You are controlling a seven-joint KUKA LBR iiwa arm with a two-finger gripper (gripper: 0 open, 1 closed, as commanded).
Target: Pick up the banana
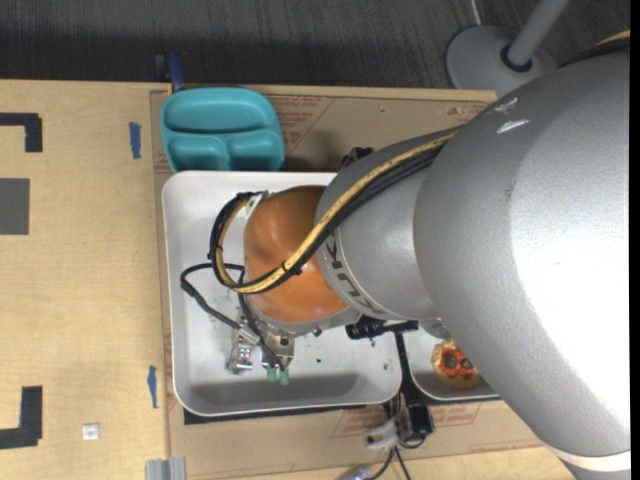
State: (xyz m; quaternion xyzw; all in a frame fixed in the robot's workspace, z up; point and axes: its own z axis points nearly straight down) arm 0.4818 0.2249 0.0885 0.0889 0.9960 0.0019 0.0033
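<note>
I am reaching in from the right of the frame, my broad grey arm [520, 268] covering most of the right half. My orange wrist band [285, 258] is hanging over the middle of the shallow white plastic bin on the left [190, 228]. My end effector [258, 358] is pointing down near the floor of that bin, toward its lower edge, in the lower centre of the frame. It is looking small and cluttered from here, so I cannot tell whether it is standing wide or narrow, and I am seeing nothing held in it. Thin black cables [205, 288] are looping off my wrist to the left.

Where the banana is lying, and how it is looking, I cannot tell.

A small orange-red lumpy object with dark spots [455, 361] is peeking out under my arm in the second white bin [450, 393], at the lower right. A teal moulded plastic tray [222, 128] is sitting just above the left bin. The tan cardboard-covered worktop [80, 268] is stretching to the left, carrying short blue tape strips [135, 140].
</note>
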